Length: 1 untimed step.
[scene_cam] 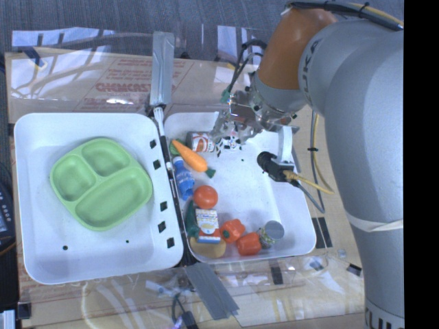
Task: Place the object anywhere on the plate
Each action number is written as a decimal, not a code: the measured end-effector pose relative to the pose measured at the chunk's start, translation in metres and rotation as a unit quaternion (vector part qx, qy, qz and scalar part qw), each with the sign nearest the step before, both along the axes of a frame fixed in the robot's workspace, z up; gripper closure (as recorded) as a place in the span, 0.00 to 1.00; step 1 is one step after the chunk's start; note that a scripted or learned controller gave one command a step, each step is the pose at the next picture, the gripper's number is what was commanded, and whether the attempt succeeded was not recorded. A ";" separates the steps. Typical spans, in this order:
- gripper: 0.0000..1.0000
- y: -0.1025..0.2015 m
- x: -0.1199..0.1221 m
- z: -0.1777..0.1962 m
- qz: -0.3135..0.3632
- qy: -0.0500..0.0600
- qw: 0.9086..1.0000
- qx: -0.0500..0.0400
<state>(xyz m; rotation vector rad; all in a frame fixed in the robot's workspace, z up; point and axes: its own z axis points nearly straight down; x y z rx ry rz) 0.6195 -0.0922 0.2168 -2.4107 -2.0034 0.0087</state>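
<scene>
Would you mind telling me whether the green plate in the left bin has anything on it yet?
Empty. The green plate shows three bare compartments; the carrot and the other items lie in the right bin.

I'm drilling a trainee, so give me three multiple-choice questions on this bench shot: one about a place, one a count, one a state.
1. Where is the green plate?
A. left bin
B. right bin
C. on the cardboard

2. How many compartments does the plate have?
A. two
B. three
C. five

3. What lies on the plate?
A. the toy carrot
B. the can
C. nothing

Answers:
1. A, it sits in the left bin.
2. B, two small sections beside one large.
3. C, the carrot lies in the right bin, near the end effector.
</scene>
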 end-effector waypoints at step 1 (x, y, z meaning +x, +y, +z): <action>1.00 0.075 -0.032 -0.025 0.014 -0.001 1.000 -0.001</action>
